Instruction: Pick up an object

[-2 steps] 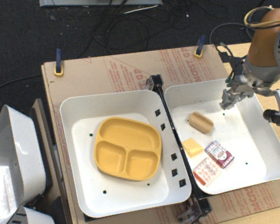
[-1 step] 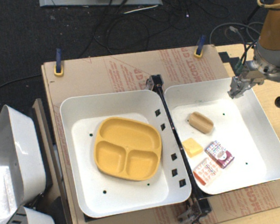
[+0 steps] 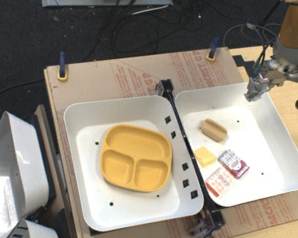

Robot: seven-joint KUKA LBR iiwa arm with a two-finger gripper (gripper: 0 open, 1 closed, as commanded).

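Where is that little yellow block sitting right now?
The yellow block lies in the right bin, near the divider between the bins, just below the brown roll and beside two small packets.

Red printed lettering runs across the cardboard sheet (image 3: 131,71) that lies under the two bins. Along its far edge one line of this print appears upside down, and only fragments can be made out; near the far right corner a group of red letters resembling "MACRO" is partly legible, but the full word cannot be confirmed. More red print of the same kind shows on the near edge of the sheet at lower right, too broken to read. Two small packets (image 3: 227,172) in the right bin (image 3: 284,140) carry red and white printed labels; their wording is too small to read.
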